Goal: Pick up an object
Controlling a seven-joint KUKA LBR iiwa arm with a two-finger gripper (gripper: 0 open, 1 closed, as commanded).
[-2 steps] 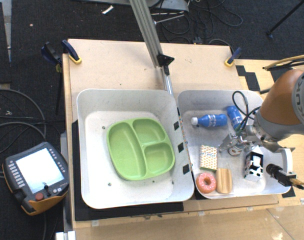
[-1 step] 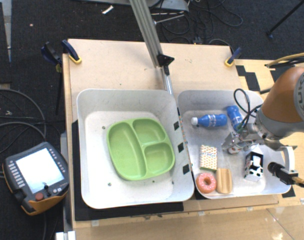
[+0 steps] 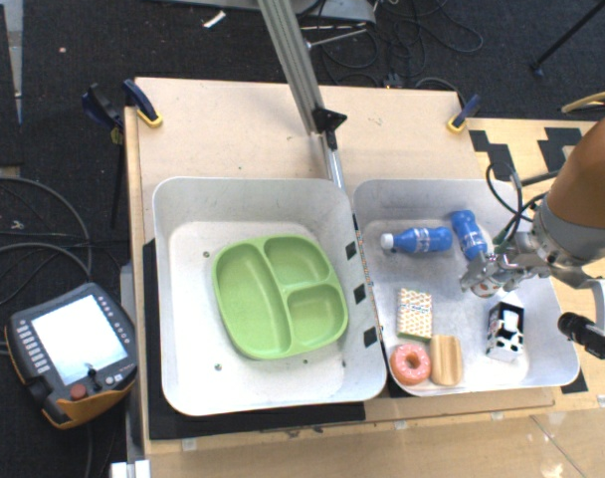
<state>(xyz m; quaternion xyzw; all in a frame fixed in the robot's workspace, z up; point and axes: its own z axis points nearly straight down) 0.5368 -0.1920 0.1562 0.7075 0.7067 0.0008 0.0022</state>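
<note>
On the desk sit two shallow white bins side by side. One bin, the left bin, holds a single green divided plate with three compartments, lying flat near its middle. The other, the right bin, holds six things: two blue bottles, one patterned packet, one pink doughnut, one tan bread-like piece and one black-and-white toy cow. The first blue bottle lies on its side at about 11 o'clock in that bin, white cap toward the left. The second blue bottle lies just beside it at 12 o'clock, tilted. The patterned packet lies near the centre, the pink doughnut at 7 o'clock, the tan bread-like piece touching the doughnut's right side. The toy cow stands at 4 o'clock. One pincer hangs just below the second bottle; whether it is released or clenched cannot be told.
</note>
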